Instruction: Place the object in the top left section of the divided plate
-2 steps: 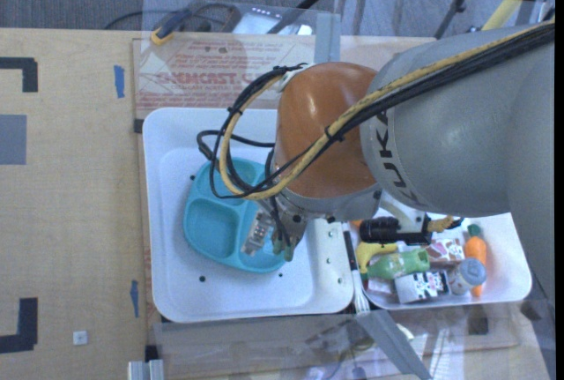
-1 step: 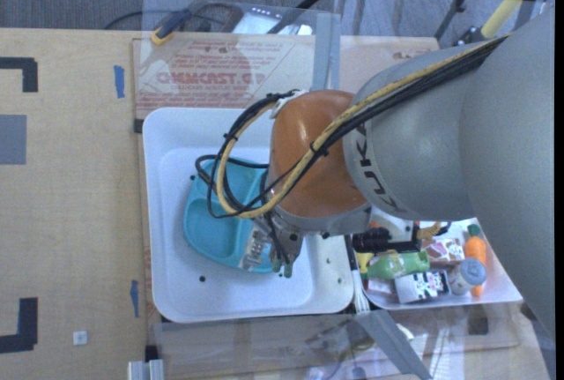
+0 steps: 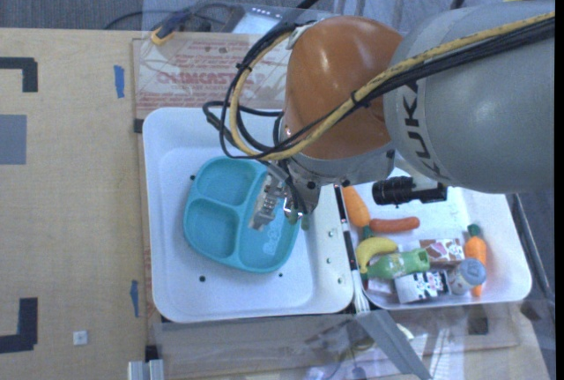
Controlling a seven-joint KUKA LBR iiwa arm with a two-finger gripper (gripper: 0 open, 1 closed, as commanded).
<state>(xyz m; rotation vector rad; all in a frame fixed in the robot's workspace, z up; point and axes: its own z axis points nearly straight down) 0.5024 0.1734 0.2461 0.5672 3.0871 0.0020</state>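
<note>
Right now gripper (image 3: 275, 202) hangs over the right side of the teal divided plate (image 3: 216, 224) in the left bin (image 3: 167, 281), can't tell what it grips, top left section (image 3: 231, 184) lies about 10 o'clock from it

Plate (image 3: 231, 224): smooth turquoise plastic, slight sheen. Bins (image 3: 172, 281): white plastic, matt. Bench (image 3: 70, 193): pale wood, matt. Arm band (image 3: 339, 87): glossy orange, bright highlight; arm shell (image 3: 485, 96): smooth grey, satin. Gripper (image 3: 269, 202): bare metal, shiny. Toy food (image 3: 414, 259): glossy plastic.
</note>
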